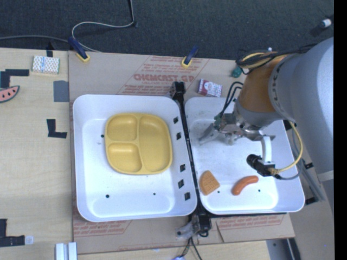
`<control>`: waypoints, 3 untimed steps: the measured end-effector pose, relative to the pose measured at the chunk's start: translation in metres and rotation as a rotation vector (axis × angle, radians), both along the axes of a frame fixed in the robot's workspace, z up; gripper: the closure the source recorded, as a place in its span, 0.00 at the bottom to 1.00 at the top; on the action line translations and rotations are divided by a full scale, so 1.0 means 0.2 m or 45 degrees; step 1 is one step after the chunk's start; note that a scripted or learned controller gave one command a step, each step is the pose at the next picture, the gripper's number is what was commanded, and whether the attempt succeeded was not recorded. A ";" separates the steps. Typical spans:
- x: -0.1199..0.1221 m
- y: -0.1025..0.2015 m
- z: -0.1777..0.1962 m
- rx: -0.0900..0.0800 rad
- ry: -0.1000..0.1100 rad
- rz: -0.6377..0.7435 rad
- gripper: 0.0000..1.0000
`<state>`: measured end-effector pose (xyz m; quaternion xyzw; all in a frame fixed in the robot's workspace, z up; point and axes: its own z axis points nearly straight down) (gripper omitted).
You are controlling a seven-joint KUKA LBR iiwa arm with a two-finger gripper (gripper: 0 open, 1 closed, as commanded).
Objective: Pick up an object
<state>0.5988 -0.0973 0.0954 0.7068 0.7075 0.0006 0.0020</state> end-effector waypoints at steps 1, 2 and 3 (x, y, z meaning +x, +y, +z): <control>0.22 0.01 -0.05 0.003 0.003 0.000 0.00; -0.08 0.01 -0.05 0.001 0.002 0.000 0.00; -0.10 0.01 -0.05 -0.001 -0.003 -0.001 0.00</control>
